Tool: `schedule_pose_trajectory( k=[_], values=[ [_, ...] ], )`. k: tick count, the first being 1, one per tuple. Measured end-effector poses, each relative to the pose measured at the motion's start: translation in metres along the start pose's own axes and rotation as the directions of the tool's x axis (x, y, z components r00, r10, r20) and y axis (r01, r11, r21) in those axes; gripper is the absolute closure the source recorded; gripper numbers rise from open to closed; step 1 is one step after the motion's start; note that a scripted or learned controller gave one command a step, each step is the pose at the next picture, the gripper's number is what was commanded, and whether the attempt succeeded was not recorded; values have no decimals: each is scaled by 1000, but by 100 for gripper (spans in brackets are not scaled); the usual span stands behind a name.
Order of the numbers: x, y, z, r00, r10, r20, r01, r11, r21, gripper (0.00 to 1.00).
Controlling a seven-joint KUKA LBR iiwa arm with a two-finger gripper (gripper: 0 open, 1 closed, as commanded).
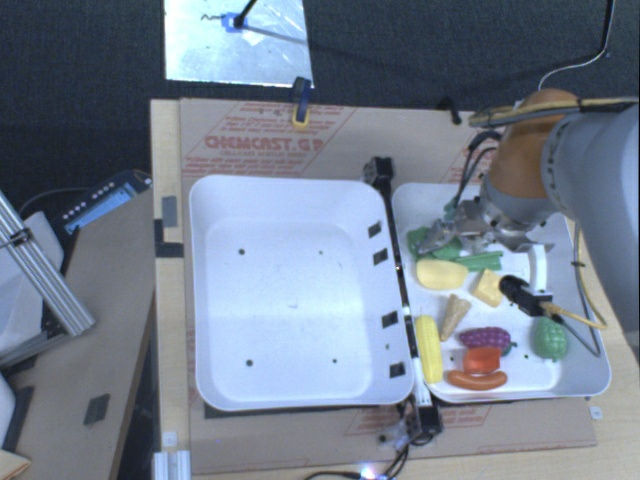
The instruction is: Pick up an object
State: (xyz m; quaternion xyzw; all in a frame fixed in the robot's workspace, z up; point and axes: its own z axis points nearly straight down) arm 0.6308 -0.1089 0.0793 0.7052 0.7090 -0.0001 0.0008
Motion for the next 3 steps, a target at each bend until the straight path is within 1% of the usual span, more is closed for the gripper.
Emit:
schedule_pose_trajectory(
  k=[1,2,3],
  values=[
    [-15,-22,-5,1000,4,0,-4,1000,1,0],
    [-47,24,-7,1000,2,1,-2,1000,-6,0],
    [-28,-63,-5,1000,5,-3,-5,1000,5,0]
  ],
)
